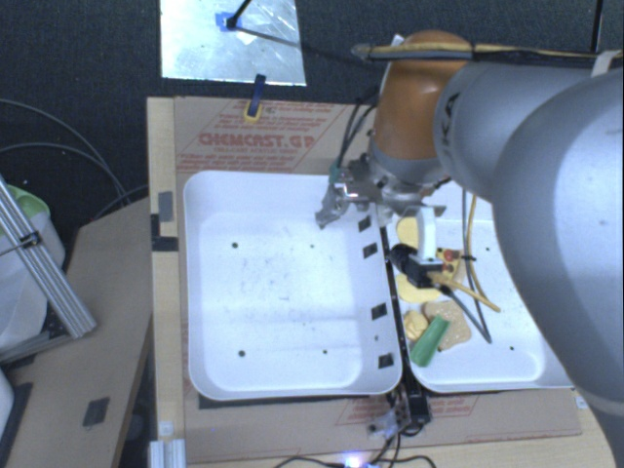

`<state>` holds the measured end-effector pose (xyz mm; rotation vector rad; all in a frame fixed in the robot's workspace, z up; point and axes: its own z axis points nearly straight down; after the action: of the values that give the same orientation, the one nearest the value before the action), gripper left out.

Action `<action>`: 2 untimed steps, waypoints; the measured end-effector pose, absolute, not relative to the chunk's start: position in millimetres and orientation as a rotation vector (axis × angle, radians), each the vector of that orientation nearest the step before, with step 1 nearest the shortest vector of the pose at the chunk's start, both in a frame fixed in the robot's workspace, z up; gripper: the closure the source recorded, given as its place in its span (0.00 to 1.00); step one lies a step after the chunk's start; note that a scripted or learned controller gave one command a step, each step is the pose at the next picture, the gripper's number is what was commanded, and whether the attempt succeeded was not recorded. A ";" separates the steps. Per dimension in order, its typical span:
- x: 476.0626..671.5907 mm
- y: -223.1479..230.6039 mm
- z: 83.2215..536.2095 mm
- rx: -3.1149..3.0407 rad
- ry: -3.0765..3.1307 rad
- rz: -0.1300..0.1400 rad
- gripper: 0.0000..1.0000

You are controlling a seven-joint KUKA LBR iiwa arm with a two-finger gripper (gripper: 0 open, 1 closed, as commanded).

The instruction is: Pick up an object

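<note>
Camera view | right bin (507, 351): green block (429, 341); left bin (273, 295): gripper (331, 206) above, state unclear

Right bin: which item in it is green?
The green block at the front of the right bin, close to its left wall. The tan lumps beside it and the yellow piece farther back are differently coloured.

Light bright, even, from overhead. Left bin (273, 291) and right bin (497, 354) near blown-out white; shadows inside are faint and soft. Metal sheet (232, 27) at top glares hard. Dark floor (78, 57) underexposed, detail lost. Arm (546, 164), close to lens, soft-focused, with a broad highlight on its grey shell. Gripper (336, 201) small, slightly blurred, glinting. Overall grainy, low resolution; print on cardboard (255, 139) legible.
</note>
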<state>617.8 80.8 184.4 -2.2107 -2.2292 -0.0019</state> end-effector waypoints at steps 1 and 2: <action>573.5 158.9 91.8 -2.203 -2.226 0.009 0.00; 671.4 175.4 85.2 -2.218 -2.231 -0.012 0.00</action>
<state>671.4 175.4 85.2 -2.2184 -2.2306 -0.0116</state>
